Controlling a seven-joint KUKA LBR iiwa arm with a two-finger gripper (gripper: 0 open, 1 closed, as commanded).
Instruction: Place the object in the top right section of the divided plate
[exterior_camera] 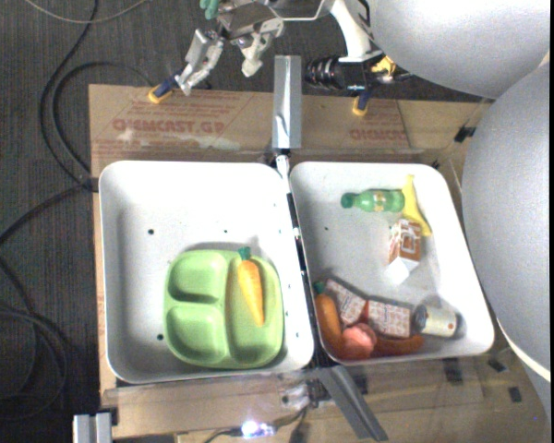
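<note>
**Gripper high, carrot in the plate**

We see the gripper (229, 52) up at 12 o'clock, beyond the bins, fingers spread and holding nothing. The carrot (248, 289) lies in the green plate (198, 326), in its long section at 3 o'clock, leaf end toward 12. The plate sits low in the left bin (129, 210), toward 5 o'clock.

We judge the carrot may need a shift toward the upper corner: come straight down, pinch it across its width, lift clear of the divider ridges. Open room lies at 12 and 9 o'clock of the plate; the wall between bins (294, 238) is close at 3. The right bin (448, 201) holds a bottle (372, 200) and packets.
</note>
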